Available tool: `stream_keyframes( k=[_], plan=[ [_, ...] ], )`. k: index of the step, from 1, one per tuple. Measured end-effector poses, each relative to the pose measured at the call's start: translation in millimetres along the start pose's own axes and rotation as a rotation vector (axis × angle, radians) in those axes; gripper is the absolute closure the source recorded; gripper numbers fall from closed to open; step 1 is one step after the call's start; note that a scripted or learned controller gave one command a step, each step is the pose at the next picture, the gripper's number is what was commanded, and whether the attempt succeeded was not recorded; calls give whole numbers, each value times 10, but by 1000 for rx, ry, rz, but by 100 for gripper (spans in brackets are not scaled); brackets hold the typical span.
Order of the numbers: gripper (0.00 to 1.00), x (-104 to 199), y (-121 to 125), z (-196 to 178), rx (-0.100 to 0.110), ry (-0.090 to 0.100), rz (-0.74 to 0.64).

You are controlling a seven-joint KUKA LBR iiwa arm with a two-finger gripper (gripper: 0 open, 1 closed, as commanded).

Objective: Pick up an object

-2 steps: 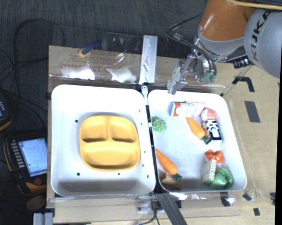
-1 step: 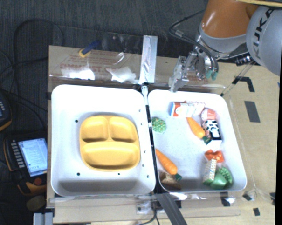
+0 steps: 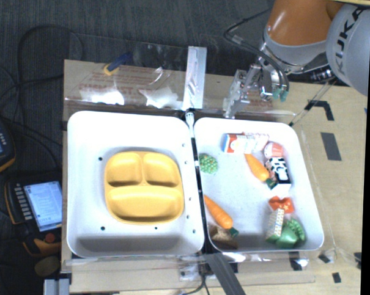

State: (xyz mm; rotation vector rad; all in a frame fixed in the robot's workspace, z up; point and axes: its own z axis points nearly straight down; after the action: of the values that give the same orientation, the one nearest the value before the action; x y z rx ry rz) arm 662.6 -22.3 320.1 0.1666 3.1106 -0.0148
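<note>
My gripper (image 3: 239,102) hangs over the back rim of the right bin (image 3: 306,179), open, with nothing between its fingers. Below it in that bin lie a red-and-white carton (image 3: 243,143), a small orange carrot (image 3: 256,166) and a black-and-white toy (image 3: 279,169). A green ball (image 3: 209,164) rests by the bin's left wall. Nearer the front are a bigger carrot (image 3: 219,212), a red piece (image 3: 280,204), a white block (image 3: 275,222) and a green toy (image 3: 291,233).
The left bin (image 3: 87,139) holds a yellow divided plate (image 3: 145,186). A clear plastic sheet (image 3: 139,81) lies behind the bins. Cables and a handheld unit (image 3: 38,205) sit off the bench at the left.
</note>
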Motion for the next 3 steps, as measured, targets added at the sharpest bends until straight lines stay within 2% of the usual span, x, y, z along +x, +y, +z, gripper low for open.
stream_keyframes(
  k=[1, 3],
  plan=[
    [100, 1073, -378, 205, -9, 24, -111],
    [100, 1046, -377, 14, -9, 18, -110]
  ],
)
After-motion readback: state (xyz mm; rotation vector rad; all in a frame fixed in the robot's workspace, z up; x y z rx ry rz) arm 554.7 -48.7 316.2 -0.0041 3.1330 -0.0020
